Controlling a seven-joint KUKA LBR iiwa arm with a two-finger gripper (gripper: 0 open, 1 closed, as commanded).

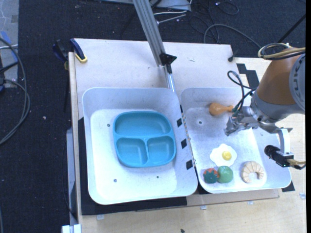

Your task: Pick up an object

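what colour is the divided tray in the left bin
Light blue plastic divided tray, seen in the camera view.

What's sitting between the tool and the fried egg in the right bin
Nothing: in the camera view only bare white bin floor separates the tool from the fried egg.

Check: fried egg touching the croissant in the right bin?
Apart. The camera view shows bare white bin floor between the fried egg and the croissant, which lies lower right of it.

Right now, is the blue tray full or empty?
Empty. The blue tray in the left bin shows bare blue in all three compartments. The toy foods, like the fried egg, lie in the right bin.
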